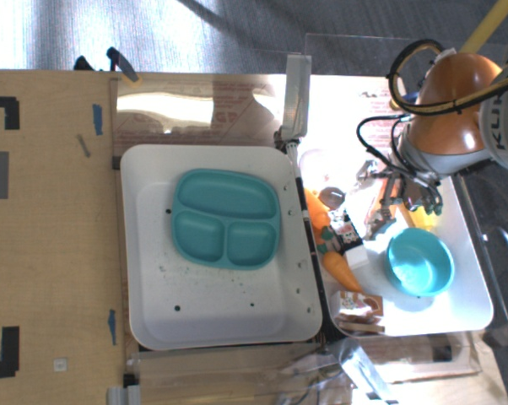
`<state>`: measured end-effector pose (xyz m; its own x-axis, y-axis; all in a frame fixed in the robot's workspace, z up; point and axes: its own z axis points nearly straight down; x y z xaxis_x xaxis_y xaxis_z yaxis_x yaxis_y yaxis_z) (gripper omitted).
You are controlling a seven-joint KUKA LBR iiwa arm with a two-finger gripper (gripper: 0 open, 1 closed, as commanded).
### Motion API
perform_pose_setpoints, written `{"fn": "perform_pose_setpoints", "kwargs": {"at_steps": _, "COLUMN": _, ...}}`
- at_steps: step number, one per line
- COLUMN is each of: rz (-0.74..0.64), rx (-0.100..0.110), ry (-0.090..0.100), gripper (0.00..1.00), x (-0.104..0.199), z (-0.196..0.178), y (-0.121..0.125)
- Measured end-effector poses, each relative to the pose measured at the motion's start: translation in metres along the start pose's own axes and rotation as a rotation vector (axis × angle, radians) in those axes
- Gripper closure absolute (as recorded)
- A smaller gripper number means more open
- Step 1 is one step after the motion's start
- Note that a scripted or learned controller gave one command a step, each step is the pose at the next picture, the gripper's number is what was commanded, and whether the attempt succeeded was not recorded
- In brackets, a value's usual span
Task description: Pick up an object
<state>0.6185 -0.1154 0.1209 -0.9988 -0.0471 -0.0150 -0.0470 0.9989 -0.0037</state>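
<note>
Tabletop (195, 116) w/ a flat brown cardboard sheet (43, 226) on its left side and two shallow white bins side by side. The left white bin (144, 251) carries just a teal divided plastic plate (226, 218), flat near its middle. The right white bin (478, 298) is the crowded one, and the grey arm w/ orange band (452, 99) hangs over it.

The end effector (391, 199) sits low over that bin's middle, just up and left of a teal round plastic bowl (419, 262). Can't tell from here how far open it is, or whether it has hold of anything; too much cable and glare. No set target, so the task's thing is whatever's closest: the bowl, a small yellow piece (424, 218) right beside the end effector, or a small black-and-white item (345, 233) to its left.

Risks, imo: stuff is packed tight, so a descent could land on two things at once and shove them apart rather than grip. The bowl's rim looks smooth and round, so it prob slips. An orange carrot-shaped toy (338, 268) lies along the bin's left wall, hard to get around.

Also nearby: a small brown round piece (332, 197) and a crumpled brown-and-white packet (359, 308) at the near corner. An upright metal post (296, 99) btwn the bins stands apart from the arm.
</note>
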Motion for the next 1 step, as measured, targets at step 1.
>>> {"fn": "perform_pose_setpoints", "kwargs": {"at_steps": 1, "rz": -0.093, "rx": -0.001, "ry": 0.005, "gripper": 0.0, "x": 0.006, "z": 0.0026, "y": -0.0551}}
